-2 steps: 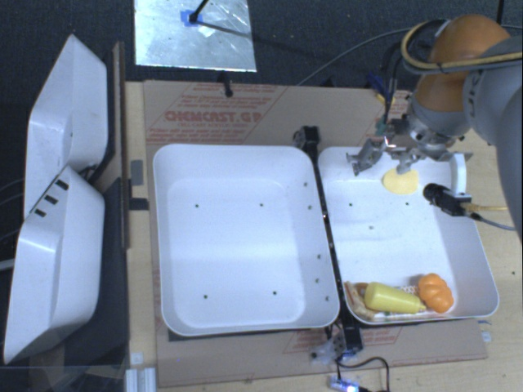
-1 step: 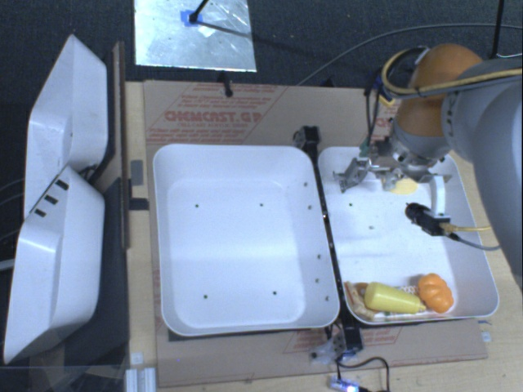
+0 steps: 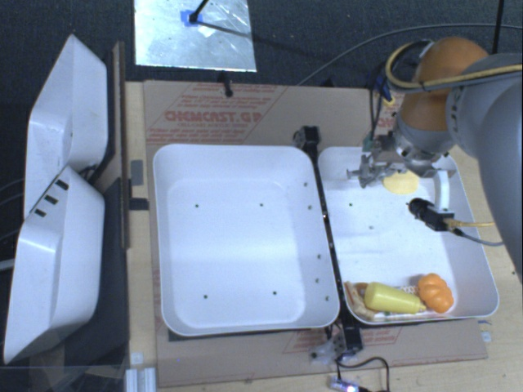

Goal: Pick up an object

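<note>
A tan board (image 3: pixel 245 104) printed with red lettering covers the bench, which stands on dark carpet (image 3: pixel 327 15) and carries two shallow white bins side by side. The left bin (image 3: pixel 237 243) has a pale floor marked by a few small dark dots. The right bin (image 3: pixel 384 243) holds the candidates for the pick. A pale yellow disc (image 3: pixel 400 184) lies flat at its far end. In its near right corner, a yellow cone-shaped piece (image 3: pixel 392 298) lies on its side with a small orange pumpkin (image 3: pixel 435 292) touching its right end.

The grey arm (image 3: pixel 490 129) reaches in from the right, its orange band (image 3: pixel 445 64) showing above the wrist. The gripper (image 3: pixel 372 168) hangs over the far end of the right bin, just left of the disc (whether it touches the disc cannot be told). From this angle it also cannot be told whether the claw is released or clenched.

On the carpet beyond the bench lies a silvery sheet (image 3: pixel 194 21) with a spot of blue tape (image 3: pixel 189 17). Two white moulded shells (image 3: pixel 57 219) stand along the bench's left side.
</note>
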Controlling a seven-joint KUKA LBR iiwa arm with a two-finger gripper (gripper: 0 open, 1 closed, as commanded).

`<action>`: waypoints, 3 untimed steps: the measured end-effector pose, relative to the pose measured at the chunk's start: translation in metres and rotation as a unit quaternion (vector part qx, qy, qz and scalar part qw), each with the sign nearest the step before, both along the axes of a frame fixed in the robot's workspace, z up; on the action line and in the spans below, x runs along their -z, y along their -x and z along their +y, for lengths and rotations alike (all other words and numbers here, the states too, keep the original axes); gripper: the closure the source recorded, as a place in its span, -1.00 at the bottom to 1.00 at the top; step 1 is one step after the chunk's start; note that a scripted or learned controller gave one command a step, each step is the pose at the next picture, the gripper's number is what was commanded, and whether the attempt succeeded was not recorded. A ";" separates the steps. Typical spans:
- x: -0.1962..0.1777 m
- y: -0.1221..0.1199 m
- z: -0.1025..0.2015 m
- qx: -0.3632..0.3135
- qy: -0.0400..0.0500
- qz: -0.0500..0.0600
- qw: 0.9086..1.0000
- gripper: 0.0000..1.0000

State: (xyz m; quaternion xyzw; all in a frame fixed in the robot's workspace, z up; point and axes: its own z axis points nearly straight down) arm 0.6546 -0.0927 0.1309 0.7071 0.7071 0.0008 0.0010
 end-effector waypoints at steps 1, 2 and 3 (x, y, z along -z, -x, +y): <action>-0.043 -0.003 -0.003 0.000 0.000 -0.001 1.000 1.00; -0.097 -0.004 -0.003 0.000 0.000 -0.002 1.000 1.00; -0.088 0.020 0.037 -0.002 -0.001 0.001 1.000 1.00</action>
